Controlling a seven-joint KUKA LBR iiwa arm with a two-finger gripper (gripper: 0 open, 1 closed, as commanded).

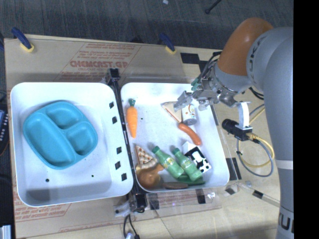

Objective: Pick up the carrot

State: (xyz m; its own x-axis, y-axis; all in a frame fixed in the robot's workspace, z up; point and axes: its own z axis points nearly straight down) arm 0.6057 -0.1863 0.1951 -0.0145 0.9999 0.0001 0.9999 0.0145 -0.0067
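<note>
Two white bins sit side by side on the tabletop [45, 218], which is covered with printed brown cardboard held by blue clips at its far edge.

Camera view: the carrot [131, 119] lies untouched in the right bin [149, 89], close to that bin's left wall and towards its far side, green top pointing away from the camera. It rests flat on the bin floor, apart from the other items. The gripper [193, 97] hovers near the right bin's far right corner, well apart from the carrot; whether it is apart or together cannot be told, and nothing is seen held in it.

Assessment: no part of the pick appears done. Approach, grasp and lift all remain.

Other contents of the right bin: a sausage [190, 133], green bottles [175, 164] and a waffle piece [145, 156] near its front edge. The left bin [20, 193] holds a blue divided tray [59, 133]. Beyond the tabletop's far edge the floor is dark carpet.
</note>
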